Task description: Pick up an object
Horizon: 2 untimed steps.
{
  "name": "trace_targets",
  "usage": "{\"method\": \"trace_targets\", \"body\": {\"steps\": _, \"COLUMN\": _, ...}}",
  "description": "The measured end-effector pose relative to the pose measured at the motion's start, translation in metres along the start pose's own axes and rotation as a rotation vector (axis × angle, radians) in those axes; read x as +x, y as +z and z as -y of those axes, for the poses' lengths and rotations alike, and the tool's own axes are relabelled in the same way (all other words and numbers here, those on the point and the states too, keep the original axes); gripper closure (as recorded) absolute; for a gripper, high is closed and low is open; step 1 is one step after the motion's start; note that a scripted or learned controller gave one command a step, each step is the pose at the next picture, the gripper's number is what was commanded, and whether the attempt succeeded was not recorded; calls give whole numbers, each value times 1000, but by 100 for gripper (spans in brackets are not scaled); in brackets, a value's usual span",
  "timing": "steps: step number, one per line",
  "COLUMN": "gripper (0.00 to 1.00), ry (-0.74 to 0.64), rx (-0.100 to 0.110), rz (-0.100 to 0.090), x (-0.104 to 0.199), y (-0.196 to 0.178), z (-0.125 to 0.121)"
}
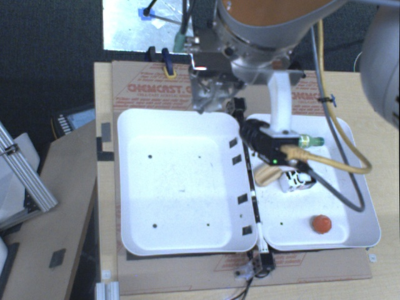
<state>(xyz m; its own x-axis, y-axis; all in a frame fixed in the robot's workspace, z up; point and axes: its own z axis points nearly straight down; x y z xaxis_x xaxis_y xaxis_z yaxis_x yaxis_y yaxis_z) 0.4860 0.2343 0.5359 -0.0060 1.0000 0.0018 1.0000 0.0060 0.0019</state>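
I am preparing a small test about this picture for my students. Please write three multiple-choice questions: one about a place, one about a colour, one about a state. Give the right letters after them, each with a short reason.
1. In which bin does the small round ball lie?
A. the left bin
B. the right bin
C. on the bench outside both bins

2. What colour is that ball?
A. blue
B. white
C. orange-red

3. How does the ball lie in relation to the arm?
A. free on the bin floor, apart from the arm
B. lifted above the bin
C. pressed under the arm

Answers:
1. B: it sits near the front of the right bin, not in the left bin.
2. C: it shows orange-red against the white floor.
3. A: it rests alone, with bare floor between it and the arm's cables.
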Motion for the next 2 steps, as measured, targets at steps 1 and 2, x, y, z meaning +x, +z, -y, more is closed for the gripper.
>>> {"method": "trace_targets", "body": {"steps": 1, "gripper": 0, "ry": 0, "rx": 0, "rz": 0, "x": 0, "y": 1, "z": -1}}
{"method": "trace_targets", "body": {"steps": 2, "gripper": 100, "ry": -3, "rx": -2, "rz": -1, "x": 0, "y": -11, "z": -1}}
